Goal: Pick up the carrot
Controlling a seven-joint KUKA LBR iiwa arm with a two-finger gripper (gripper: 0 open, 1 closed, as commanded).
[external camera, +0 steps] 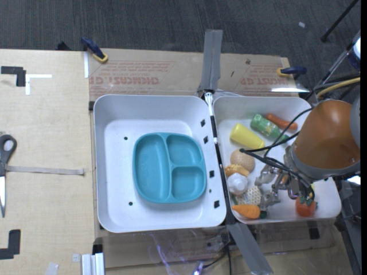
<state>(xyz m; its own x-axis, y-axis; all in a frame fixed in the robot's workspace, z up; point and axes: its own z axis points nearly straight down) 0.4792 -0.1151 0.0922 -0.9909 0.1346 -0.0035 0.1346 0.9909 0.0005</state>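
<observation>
Looking down on the worktop (46,153), we see the carrot (246,211) lying at the near edge of the right bin (328,211), beside a white mesh item (250,196). Our gripper (275,189) hangs low just right of it, over the bin floor; we cannot tell how it is set. A second orange piece (280,121) lies at the far side by a green item (266,126). In the left bin (109,159) sits a teal divided plate (170,168).

I see my arm (330,136) reaching in from the right, its orange band uppermost, wrist bent down, with the hand (274,189) hanging low, cables looped beside it.
</observation>
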